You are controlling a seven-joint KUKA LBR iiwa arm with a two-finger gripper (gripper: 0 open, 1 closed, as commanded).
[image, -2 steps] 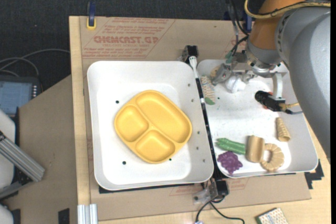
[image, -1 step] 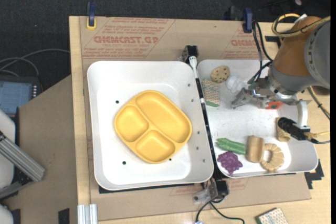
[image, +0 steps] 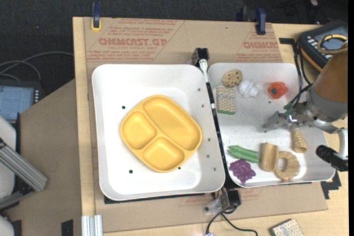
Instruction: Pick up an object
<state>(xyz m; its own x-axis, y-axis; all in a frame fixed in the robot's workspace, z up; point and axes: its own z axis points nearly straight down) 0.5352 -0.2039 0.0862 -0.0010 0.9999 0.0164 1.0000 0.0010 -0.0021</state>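
So the claw [image: 275,120] is sitting low in the right bin [image: 251,141], fingers spread apart with nothing between them, tips pointing toward the bin's middle and resting on or just above bare white floor. Nothing grabbed yet, as far as I can see.

Nearest candidate for the pick looks like the little ridged tan cone [image: 299,141], just behind and below the claw, close to the wrist, long axis running roughly up-down in the view. My guess is that one's awkward since it's tucked beside the arm itself.

Ahead of the claw and up a bit: the small clear/white piece [image: 248,89] and, nearly straight above the claw, the orange-red thing [image: 277,89]. Further ahead past those, the cookie [image: 232,77] and the patterned rectangular block [image: 225,100] along the bin's far wall.

Below the claw: green pepper-looking piece [image: 243,153] lying sideways, tan cylinder [image: 269,156] standing beside it, purple grapes [image: 241,169] and a bagel-ish ring [image: 287,166].

The left bin [image: 110,119] is well beyond the claw and just holds the yellow divided plate [image: 160,132].

Both bins sit on the cardboard-covered worktop [image: 138,41].
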